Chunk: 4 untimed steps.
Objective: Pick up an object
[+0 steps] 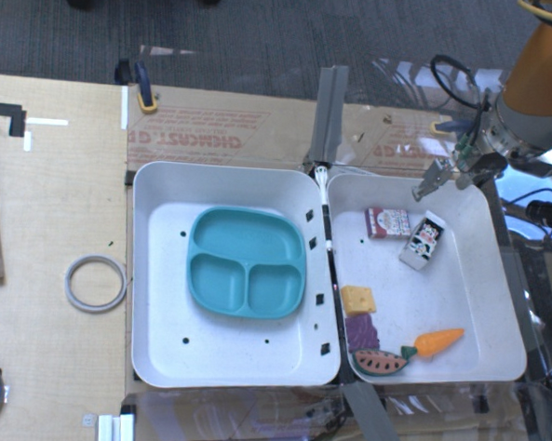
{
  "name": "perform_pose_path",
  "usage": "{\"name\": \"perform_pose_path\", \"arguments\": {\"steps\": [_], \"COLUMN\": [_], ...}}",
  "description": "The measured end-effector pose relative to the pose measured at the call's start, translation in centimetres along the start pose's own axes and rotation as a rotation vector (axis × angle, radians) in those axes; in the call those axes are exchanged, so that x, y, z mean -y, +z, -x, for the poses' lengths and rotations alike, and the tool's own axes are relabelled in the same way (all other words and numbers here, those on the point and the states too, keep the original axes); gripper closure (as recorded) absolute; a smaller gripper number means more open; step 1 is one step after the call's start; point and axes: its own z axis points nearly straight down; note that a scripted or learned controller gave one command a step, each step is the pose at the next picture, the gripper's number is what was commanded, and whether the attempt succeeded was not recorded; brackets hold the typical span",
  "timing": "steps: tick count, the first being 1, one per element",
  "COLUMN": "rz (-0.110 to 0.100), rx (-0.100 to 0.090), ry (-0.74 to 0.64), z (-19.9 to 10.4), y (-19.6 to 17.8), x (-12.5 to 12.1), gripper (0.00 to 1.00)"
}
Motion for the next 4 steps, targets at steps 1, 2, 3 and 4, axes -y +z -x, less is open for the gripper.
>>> {"name": "perform_pose_path", "arguments": {"steps": [1,2,3,4], "rz": [-0.001,-0.003,-0.001,-0.004], "rx": [0.0,-0.003,-0.002,-0.006], "ry": [0.033,0.041,-0.205,0.194], "z": [3.2,0.0,2.9,0.8], "y": [-1.5,12.5,3.6,10.5], "x": [2.6,6.7,13.2,19.2], "gripper": [0.0,0.0,0.0,0.0]}}
